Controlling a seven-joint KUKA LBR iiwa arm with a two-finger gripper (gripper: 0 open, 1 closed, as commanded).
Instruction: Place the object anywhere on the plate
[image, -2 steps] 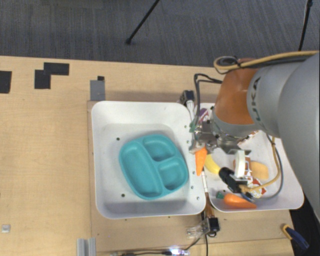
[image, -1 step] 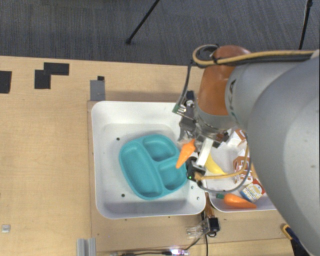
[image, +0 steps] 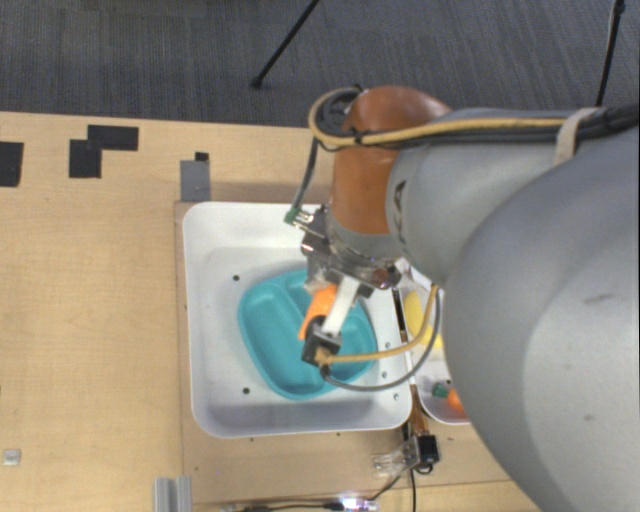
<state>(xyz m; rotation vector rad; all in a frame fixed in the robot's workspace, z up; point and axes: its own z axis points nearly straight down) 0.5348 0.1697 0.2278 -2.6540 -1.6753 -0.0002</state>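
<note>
A teal plate (image: 270, 335) lies in the left white bin (image: 215, 300), toward its middle and right side. My gripper (image: 340, 275) hangs over the plate's right part, mostly hidden under the wrist and its orange band. An orange object (image: 320, 300) shows just below the gripper, over the plate's right half. Whether it rests on the plate or is still held, I cannot tell.
The right bin (image: 425, 405) is largely covered by the arm; a yellow thing (image: 411, 310) and a small orange piece (image: 455, 400) show in it. The wooden bench stretches to the left, with black marks at its far edge.
</note>
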